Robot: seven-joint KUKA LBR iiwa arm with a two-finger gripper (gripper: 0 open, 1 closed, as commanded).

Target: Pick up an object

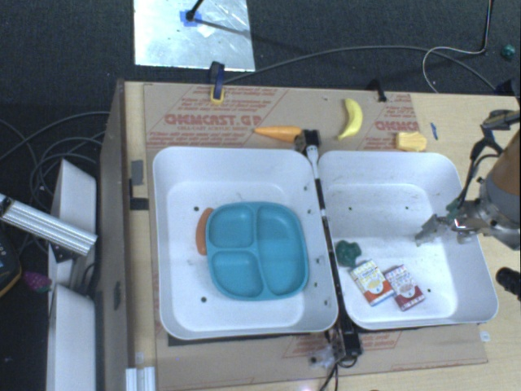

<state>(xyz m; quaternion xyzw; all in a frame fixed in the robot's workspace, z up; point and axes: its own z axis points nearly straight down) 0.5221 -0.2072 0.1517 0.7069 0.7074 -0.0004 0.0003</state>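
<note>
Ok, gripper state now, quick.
Gripper: over the right bin, nothing visibly between its fingers; open or closed cannot be told.

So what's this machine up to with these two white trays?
A robot arm reaches in from the right, its gripper low over the right bin. It holds nothing. Nearby in that bin lie a green toy and two small cartons. The left bin holds a blue divided plate with an orange sausage-like piece beside it. A banana and carrot sit outside.
</note>
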